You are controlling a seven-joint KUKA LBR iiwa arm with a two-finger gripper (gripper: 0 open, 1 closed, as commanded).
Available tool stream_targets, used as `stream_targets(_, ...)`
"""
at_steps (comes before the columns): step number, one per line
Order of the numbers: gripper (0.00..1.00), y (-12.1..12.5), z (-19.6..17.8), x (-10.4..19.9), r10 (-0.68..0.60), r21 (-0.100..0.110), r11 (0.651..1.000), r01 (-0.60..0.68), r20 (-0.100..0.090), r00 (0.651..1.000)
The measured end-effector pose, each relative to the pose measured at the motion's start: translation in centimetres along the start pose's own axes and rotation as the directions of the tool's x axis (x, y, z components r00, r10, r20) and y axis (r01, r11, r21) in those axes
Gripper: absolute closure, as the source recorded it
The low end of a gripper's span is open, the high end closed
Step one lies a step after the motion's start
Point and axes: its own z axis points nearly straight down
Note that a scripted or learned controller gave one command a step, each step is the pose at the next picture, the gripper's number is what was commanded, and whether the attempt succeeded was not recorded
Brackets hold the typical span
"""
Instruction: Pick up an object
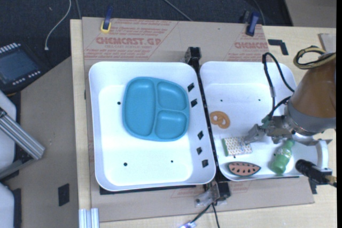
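Left bin [101, 115]: one blue divided plate [156, 108], three compartments, lying flat near the middle, well clear of the walls; nothing on it. It reads as out of play for now, since the arm is working the other side. Divider between bins carries a row of small black clips. Right bin [240, 75]: all candidate objects crowd its near half. A pretzel [219, 119] lies just right of the divider; below it a small green-and-white patterned block [233, 145]; at the front wall a watermelon slice [243, 169], flat, rind toward the rim; right of that a green bottle [281, 158], tipped on its side. Gripper [255, 134] hangs low over the bin, reaching leftward from the arm's wrist, its tip just beside the patterned block's upper right corner. Nothing visible between the fingers; whether they are spread or closed, cannot tell from this angle. Judgement: approach stage, the block or the bottle the likeliest target, nothing lifted yet.
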Motion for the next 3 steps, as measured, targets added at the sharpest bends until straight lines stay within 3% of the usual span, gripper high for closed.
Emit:
stream_targets(1,1.0,0.1,-1.3,-0.1,0.001,-0.007,1.0,-0.001,0.002,1.0)
stream_targets(3,1.0,1.8,-11.2,-0.9,-0.001,-0.013,1.0,0.001,0.006,1.0)
